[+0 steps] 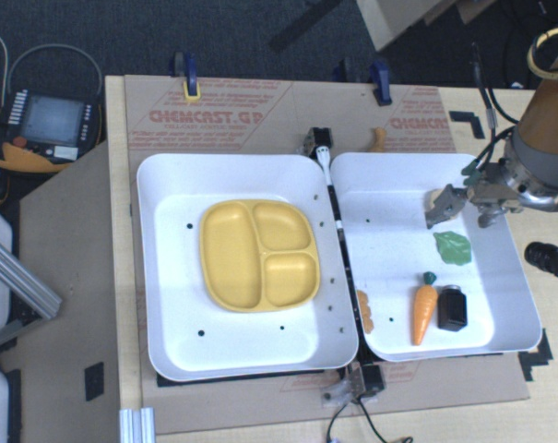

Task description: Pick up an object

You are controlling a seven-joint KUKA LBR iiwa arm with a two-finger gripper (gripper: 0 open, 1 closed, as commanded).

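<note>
In the right bin (389,247) lie a green leafy toy (453,246), an orange carrot (423,312) with a green top, and a small black block (452,307) beside the carrot. My gripper (465,207) hangs over the bin's far right part, just above the green toy. Its fingers (442,206) stand apart and open, with nothing between them. A yellow divided plate (259,253) sits in the left bin (168,266).
A small orange piece (363,312) lies at the right bin's left edge near the divider. The grey arm with its orange band (541,127) comes in from the right. Clamps (191,77) hold the cardboard at the back edge.
</note>
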